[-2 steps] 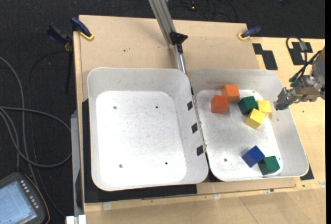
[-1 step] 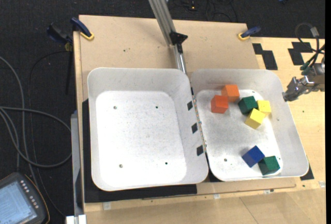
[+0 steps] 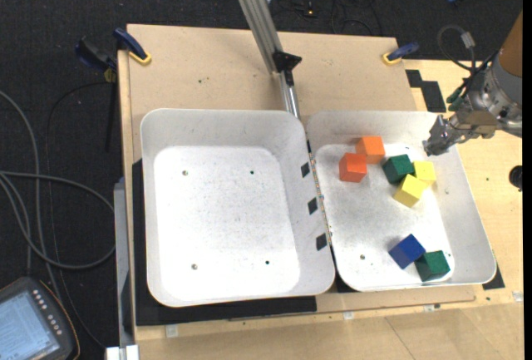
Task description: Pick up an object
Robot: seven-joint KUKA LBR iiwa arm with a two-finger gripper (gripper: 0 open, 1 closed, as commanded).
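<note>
In the right bin [image 3: 465, 209], near its back edge, we see blocks clustered; the yellow block [image 3: 424, 172] lies just left of and below our claw [image 3: 435, 144], whose grip we cannot tell.

Blue clamps [image 3: 131, 45] at bench corners, tablet [image 3: 29, 325] bottom-left w/ cables [image 3: 33, 209]
</note>
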